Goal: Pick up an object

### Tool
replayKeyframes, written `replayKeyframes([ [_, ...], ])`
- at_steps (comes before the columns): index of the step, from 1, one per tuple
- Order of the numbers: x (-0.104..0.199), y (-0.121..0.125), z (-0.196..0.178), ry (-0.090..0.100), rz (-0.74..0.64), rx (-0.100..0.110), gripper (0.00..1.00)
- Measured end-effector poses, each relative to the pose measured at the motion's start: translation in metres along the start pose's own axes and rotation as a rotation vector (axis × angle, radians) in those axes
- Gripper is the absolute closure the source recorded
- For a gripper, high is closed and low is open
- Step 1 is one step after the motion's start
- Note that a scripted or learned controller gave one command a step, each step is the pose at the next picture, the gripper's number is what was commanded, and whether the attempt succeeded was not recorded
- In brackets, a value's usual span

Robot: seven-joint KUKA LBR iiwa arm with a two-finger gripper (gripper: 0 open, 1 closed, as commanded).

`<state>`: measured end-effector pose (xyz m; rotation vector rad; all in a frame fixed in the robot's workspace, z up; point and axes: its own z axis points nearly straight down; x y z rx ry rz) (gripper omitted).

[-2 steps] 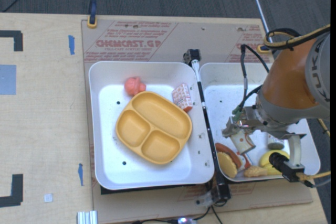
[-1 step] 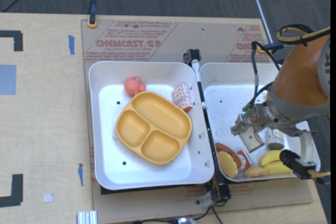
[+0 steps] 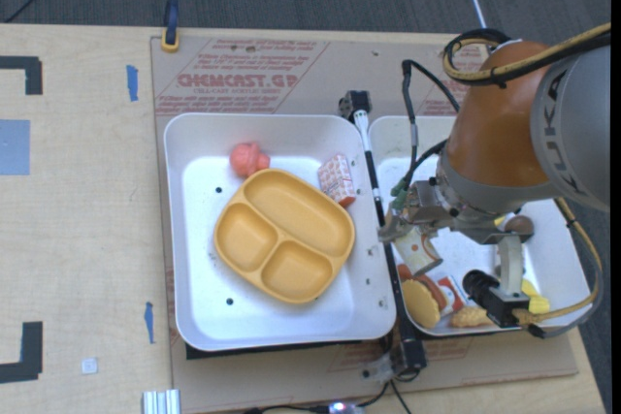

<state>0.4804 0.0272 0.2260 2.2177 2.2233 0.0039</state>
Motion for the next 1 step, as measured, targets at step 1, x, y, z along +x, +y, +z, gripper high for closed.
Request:
replayKeyframes([
  [1,-0.0754,0.0581,0.0416,-0.003,0.003,0.001,1.00],
])
